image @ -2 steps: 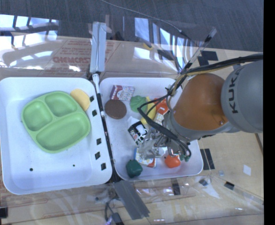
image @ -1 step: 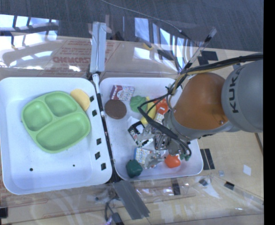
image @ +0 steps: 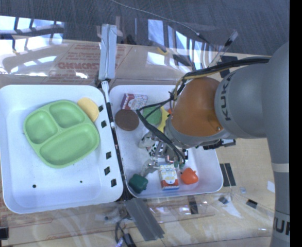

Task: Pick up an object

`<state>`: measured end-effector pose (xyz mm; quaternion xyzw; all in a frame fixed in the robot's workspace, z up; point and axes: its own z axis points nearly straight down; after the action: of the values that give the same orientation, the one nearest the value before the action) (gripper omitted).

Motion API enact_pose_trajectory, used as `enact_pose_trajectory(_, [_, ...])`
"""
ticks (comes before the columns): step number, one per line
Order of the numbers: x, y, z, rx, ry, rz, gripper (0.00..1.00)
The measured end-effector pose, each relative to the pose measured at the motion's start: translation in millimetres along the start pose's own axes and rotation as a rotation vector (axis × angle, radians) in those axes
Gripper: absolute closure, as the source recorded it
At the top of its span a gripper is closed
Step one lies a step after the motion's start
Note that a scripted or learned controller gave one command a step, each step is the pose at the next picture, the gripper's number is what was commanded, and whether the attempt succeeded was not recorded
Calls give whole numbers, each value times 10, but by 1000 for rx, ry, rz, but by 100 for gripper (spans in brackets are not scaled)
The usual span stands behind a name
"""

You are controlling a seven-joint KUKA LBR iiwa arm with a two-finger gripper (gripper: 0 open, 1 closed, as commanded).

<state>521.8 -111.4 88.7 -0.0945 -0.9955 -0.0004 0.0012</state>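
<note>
The arm's orange band [image: 195, 112] and grey housing hide most of the middle and back of the right bin [image: 210, 181], so a green and yellow thing [image: 158, 115] beneath the wrist shows as a sliver only, too little to name. The gripper [image: 158, 151] reaches down toward the bin's centre as a tangle of shiny metal parts, and whether it is released or clenched cannot be told; nothing can be seen between its tips.

Near the front wall of this bin lie 3 small items in a row: a dark green blocky piece [image: 138, 182], a small printed carton [image: 168, 177] standing just below the gripper, and a rounded orange-red item [image: 190, 176] to its right. Toward the back left sit a flat brown disc [image: 126, 120] and, touching it from behind, a red-and-white printed packet [image: 134, 102], partly cut off by the disc.

The left bin [image: 17, 189], smooth white plastic with rounded corners, bears a pale green divided plate [image: 62, 133] with 3 compartments and a matte finish. A soft-looking yellow lump [image: 88, 107] rests against the plate's back right edge. Glare on the clear sheet [image: 48, 60] behind the bins blurs red lettering there.
</note>
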Motion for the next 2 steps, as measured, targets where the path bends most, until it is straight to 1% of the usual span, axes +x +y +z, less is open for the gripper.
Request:
enact_pose_trajectory(1, [-684, 268, -2, 1, 1, 102, 0])
enact_pose_trajectory(2, [-137, 224, 5, 1, 4, 92, 0])
